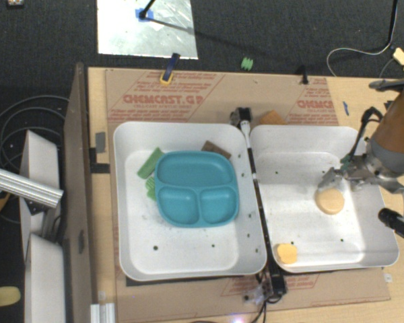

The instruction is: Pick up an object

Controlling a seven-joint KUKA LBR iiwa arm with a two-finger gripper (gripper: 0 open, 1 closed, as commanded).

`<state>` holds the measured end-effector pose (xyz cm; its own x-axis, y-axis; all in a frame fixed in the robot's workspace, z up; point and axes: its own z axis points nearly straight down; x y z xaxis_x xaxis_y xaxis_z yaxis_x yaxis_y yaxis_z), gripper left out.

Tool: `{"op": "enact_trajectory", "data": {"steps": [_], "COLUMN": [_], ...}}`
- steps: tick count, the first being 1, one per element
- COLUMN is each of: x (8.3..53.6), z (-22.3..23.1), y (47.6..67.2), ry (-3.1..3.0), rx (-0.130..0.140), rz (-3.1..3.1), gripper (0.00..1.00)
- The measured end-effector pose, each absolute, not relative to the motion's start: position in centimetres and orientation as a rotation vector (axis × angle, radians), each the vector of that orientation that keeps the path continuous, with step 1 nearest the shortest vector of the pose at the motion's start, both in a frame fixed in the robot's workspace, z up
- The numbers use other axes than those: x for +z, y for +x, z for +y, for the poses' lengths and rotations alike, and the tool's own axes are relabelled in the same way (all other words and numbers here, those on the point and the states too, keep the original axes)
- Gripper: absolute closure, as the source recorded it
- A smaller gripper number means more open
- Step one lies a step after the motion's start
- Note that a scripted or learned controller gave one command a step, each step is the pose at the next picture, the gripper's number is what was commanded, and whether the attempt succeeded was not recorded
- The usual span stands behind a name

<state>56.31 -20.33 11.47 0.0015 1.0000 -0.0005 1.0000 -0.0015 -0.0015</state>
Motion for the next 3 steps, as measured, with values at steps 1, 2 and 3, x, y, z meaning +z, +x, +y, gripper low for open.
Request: {"op": "enact_trajectory", "data": {"steps": [1,2,3], "x": [8.3,9.5,17.9], "z": [-17.2,-17.4,-10.3], "y": [54.7,54.9,58.7], "ry": [-2.215,-2.22,-2.214], "rx": [0.0,-0.004,-0.011], "rz": [-2.225,-2.227,-2.239], "gripper": [0.0,1.0,1.0]}}
